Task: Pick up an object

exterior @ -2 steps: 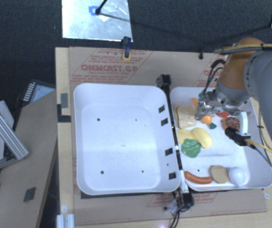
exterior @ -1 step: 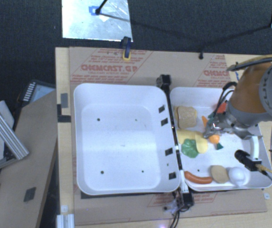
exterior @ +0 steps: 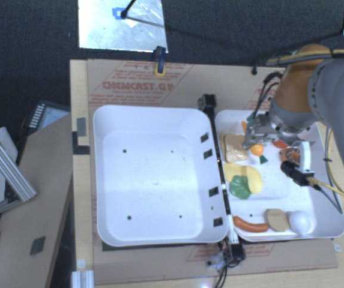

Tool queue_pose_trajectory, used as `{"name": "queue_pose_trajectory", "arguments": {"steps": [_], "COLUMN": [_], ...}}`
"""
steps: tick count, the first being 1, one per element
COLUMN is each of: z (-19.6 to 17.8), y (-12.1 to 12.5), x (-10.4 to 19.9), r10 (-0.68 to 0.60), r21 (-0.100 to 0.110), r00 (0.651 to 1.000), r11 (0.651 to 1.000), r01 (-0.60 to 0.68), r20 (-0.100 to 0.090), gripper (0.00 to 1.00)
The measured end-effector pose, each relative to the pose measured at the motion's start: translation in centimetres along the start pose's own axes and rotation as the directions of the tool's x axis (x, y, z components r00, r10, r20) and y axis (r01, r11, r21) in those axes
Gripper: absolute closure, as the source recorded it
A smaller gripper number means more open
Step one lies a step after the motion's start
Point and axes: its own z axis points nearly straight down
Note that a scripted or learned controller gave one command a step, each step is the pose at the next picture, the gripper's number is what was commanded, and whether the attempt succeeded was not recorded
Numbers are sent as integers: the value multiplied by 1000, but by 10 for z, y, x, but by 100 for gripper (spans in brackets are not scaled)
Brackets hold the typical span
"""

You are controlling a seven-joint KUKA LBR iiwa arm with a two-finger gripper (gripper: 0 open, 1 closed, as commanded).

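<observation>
- We see the grey arm [exterior: 334, 95] reach in from the right and bend down over the far end of the right bin [exterior: 331, 212].
- Its claw [exterior: 254, 138] sits low in that bin, just above the toy food; how wide it stands we cannot tell, and we see nothing between its tips.
- A slice of toast [exterior: 234, 148] lies just beside the claw at about 8 o'clock, near the bin's left wall.
- A small orange piece [exterior: 257, 150] lies right under the claw at 6 o'clock, very close to it.
- A yellow piece [exterior: 251, 177] with a green leafy piece [exterior: 240, 186] on it lies farther out at 6 o'clock.
- Along the near wall, well apart from the claw, we find a sausage [exterior: 251, 225], a tan round piece [exterior: 275, 219] and a white egg [exterior: 300, 222].
- The left bin [exterior: 153, 173] lies at 9 o'clock of the claw.
</observation>
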Motion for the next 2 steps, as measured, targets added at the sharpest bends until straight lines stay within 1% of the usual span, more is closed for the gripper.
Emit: {"name": "queue_pose_trajectory", "arguments": {"steps": [1,2], "z": [31,30], "y": [-33,-112], "x": [-10,-14], "r10": [8,10], "r21": [9,11], "r00": [1000,1000], "r11": [1000,1000], "r01": [-8,-10], "r20": [0,-1], "gripper": [100,100]}}
